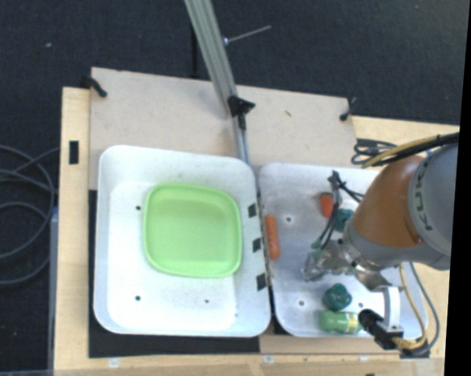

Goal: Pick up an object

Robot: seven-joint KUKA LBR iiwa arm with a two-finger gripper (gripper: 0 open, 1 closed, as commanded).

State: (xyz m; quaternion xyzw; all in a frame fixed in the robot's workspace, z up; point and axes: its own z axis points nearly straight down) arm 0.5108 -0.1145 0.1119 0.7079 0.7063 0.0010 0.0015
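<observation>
Light green plate (pixel 192 230), orange carrot (pixel 272 236), dark green, perhaps teal, lump (pixel 338 296).

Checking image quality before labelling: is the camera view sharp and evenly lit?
Camera view: soft and low in detail; lighting even, shadows faint; the white bins look nearly blown out; the gripper is blurry, while the green plate and orange carrot read clearly.

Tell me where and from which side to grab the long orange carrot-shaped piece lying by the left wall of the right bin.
Grip the long orange carrot-shaped piece across its narrow width at mid-length, coming straight down from above. It lies flat, its length running along the right white bin's left wall, so probably one finger should drop on its open right side and the other into the slim gap by the wall. The tool sits to its right.
</observation>
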